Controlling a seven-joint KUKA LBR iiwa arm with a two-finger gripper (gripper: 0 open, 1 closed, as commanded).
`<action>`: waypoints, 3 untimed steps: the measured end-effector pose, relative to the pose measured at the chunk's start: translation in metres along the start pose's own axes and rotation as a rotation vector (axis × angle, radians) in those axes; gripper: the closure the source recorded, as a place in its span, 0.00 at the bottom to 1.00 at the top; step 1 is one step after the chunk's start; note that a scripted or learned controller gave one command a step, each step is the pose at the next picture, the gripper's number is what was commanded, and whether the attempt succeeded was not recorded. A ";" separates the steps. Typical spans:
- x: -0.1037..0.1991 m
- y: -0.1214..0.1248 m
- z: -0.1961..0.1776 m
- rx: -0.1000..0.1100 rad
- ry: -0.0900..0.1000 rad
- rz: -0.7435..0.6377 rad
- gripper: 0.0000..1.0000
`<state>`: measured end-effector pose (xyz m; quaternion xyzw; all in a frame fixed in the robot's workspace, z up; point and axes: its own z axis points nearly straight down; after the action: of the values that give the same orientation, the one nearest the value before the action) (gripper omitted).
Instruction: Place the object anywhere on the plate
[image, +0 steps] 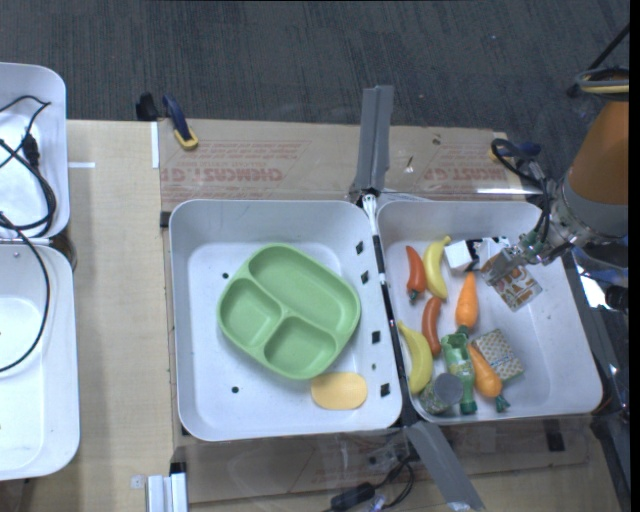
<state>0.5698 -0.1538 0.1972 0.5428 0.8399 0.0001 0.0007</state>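
A green three-compartment plate lies in the left bin with nothing on it. A yellow oval piece rests on the bin floor just beyond the plate's near right edge. My gripper hangs low over the far right part of the right bin. It is right above a small patterned packet and next to a white block. Whether it touches the packet is unclear. An orange carrot lies just left of it.
The right bin also holds two bananas, a red pepper, a red sausage-like piece, a second carrot, a green item, a checked block and a can. A grey divider rises between the bins.
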 end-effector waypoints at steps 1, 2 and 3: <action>0.047 0.008 0.012 0.002 0.002 -0.150 1.00; 0.084 0.105 0.006 0.001 0.000 -0.085 1.00; 0.072 0.116 -0.071 0.001 -0.001 -0.086 1.00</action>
<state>0.6464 -0.0405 0.2679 0.5063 0.8623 -0.0007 0.0009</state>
